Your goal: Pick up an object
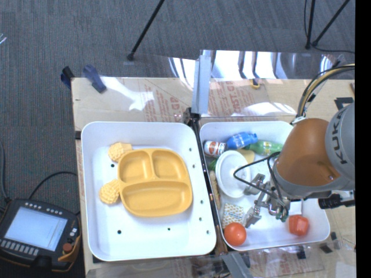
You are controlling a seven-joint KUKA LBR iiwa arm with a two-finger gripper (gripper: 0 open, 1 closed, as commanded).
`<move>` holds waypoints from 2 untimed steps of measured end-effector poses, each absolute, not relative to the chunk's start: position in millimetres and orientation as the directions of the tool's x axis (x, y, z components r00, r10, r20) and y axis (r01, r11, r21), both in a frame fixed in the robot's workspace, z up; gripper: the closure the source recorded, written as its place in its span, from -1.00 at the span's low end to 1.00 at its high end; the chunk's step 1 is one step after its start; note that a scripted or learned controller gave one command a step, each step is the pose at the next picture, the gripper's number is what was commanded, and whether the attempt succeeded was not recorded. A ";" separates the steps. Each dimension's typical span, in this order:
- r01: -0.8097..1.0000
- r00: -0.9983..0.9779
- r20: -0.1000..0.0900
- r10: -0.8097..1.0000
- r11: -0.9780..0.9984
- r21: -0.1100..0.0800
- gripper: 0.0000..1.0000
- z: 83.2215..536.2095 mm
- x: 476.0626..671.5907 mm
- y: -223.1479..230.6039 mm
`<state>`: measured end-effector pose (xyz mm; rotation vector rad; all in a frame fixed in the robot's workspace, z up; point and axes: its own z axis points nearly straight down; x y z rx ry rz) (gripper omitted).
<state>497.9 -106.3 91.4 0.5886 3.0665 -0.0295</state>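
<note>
The robot arm (316, 155) reaches over the right bin (322, 227), and its gripper (264, 204) hangs low inside that bin. I cannot tell what the gripper is doing with its grip, because the metal parts are small and mixed together from up here, and nothing can be seen held in it. Let us use the white bowl (232, 172) in the right bin as our marker. The gripper is just beside the bowl, on its lower right side. Below the bowl sits a red tomato (235, 233), close to the bin's front edge. A second red thing (298, 225) lies to the right of the tomato, past the gripper. Between the bowl and the tomato lies a small dotted packet (233, 213). Above the bowl are a small can (213, 148), a blue bottle (242, 139) and a green thing (265, 147), all in a row. Far to the left of the bowl, in the left bin (95, 236), rests a yellow tray (155, 181) with three parts. Two yellow waffle toys (119, 151) touch the tray's left side.
</note>
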 end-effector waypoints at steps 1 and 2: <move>0.502 -0.865 0.001 0.502 0.865 0.000 -1.00 87.0 529.9 -160.8; 0.363 -0.932 0.000 0.363 0.932 0.001 -1.00 87.4 553.6 -159.0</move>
